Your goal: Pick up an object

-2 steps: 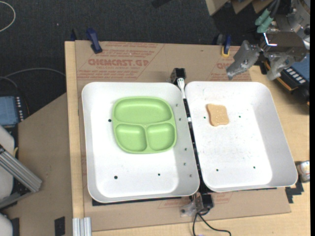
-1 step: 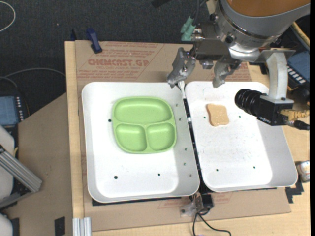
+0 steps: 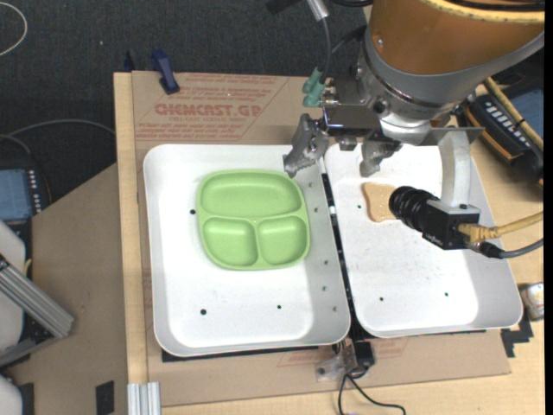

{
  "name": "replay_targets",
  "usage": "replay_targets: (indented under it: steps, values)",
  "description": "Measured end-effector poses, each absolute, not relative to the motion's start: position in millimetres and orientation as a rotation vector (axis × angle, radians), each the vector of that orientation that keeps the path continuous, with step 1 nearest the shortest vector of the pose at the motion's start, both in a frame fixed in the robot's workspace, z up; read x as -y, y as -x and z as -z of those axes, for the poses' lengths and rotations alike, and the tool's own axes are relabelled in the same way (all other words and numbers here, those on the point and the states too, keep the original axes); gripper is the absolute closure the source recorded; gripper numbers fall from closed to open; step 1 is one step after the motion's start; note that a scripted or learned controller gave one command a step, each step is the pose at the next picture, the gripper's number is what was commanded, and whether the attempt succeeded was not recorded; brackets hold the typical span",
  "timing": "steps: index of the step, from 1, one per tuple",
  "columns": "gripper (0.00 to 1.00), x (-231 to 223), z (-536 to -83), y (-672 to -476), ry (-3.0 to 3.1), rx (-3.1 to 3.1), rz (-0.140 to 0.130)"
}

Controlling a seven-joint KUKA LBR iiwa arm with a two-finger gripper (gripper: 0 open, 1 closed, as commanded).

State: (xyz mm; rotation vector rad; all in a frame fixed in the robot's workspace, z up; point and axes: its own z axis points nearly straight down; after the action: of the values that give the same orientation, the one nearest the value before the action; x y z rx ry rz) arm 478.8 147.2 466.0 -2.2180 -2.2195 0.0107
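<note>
Hovering with the gripper (image 3: 339, 156) just past the far right corner of the green divided plate (image 3: 253, 219), with fingers (image 3: 301, 156) spread wide and clasping nothing. Nothing lifted so far: left to choose between that plate, lying flat in the left bin (image 3: 242, 309), and the flat tan piece (image 3: 376, 202) just right of the plate, in the right bin (image 3: 415, 284). Judged barely begun, with lowering, closing and lifting all yet to do.

Arm (image 3: 458, 24) cut off by the top edge, tan flat piece (image 3: 375, 204) partly hidden beneath it
</note>
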Motion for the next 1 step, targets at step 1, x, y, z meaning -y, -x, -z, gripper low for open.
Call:
replay_targets:
  steps: [1]
  values:
    - [0.0, -206.2, -521.5, -478.9, 2.215, 2.231, 0.012]
